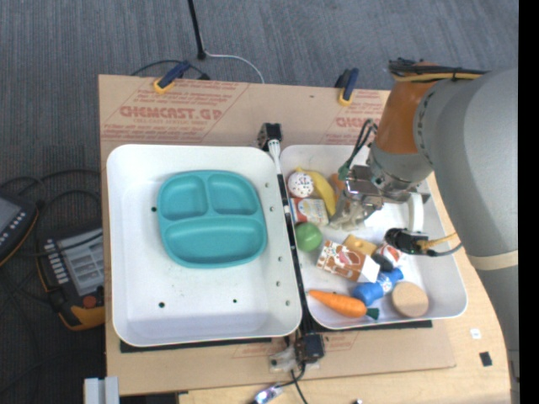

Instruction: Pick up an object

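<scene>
Orange carrot point(337, 302) lying in right bin point(450, 297), lower centre of frame, long axis approx left-right, tip toward lower right. Alongside: banana point(324, 193), green ball point(308, 236), carton point(344, 262), blue piece point(369, 293), tan disc point(410, 300). Teal divided plate point(212, 218) in left bin point(135, 310). Gripper point(358, 202) low over right bin's upper part, nr banana; pincer state — can't tell.

Brown board bench point(168, 116), two white bins side by side; left bin point(126, 225), right bin point(450, 297), touching
</scene>
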`<state>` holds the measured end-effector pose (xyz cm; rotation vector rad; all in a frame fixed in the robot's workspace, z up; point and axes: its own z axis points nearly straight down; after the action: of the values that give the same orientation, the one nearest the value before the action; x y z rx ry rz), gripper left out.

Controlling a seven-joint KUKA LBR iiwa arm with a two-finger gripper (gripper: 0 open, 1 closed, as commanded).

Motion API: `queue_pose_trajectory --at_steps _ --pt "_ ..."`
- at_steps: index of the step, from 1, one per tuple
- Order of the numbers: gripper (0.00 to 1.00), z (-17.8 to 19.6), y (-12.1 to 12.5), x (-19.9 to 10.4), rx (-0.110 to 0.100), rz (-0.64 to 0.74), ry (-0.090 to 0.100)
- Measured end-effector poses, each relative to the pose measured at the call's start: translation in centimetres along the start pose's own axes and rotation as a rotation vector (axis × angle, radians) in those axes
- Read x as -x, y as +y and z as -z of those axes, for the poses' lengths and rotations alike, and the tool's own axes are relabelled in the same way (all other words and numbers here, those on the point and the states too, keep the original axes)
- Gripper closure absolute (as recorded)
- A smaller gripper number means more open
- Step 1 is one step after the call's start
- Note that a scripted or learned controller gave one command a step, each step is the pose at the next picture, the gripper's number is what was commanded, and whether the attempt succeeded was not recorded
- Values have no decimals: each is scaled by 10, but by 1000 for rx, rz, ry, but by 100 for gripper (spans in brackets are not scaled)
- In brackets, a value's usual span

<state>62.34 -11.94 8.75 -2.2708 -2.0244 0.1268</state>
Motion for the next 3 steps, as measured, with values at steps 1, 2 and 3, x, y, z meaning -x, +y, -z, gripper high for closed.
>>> queue_pose_trajectory --at_steps 1,2,3 --pt "0 -11 1 -12 -12 -156 -2" --pt "0 1 -1 -21 139 -214 5" --pt "0 -10 -90 -8 139 -160 7"
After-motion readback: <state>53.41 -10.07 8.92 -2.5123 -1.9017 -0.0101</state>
